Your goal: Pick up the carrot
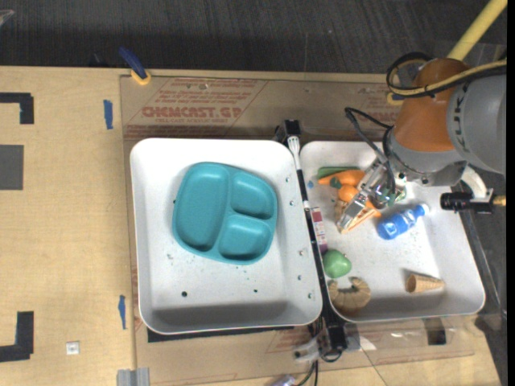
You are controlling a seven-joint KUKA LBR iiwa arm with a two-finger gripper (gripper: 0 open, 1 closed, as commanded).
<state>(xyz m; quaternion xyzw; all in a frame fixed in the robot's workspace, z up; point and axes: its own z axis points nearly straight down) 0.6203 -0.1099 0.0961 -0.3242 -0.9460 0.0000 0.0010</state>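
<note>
The carrot (pixel 346 178) lies in the right bin (pixel 451 292), near its far wall, with a green stem toward the divider (pixel 304 207) between the two bins. The gripper (pixel 354 211) hangs just nearside of the carrot, its fingers spread and tilted, and an orange piece at about their tips may be part of another toy; whether anything sits between them I cannot tell for sure, so I judge it released. The risk as I see it: closing here could catch that orange piece or the blue object (pixel 400 222) just beside the gripper instead of the carrot. The divider is close by the carrot, leaving little room on that side; toward the cone (pixel 423 281) the bin floor is open
</note>
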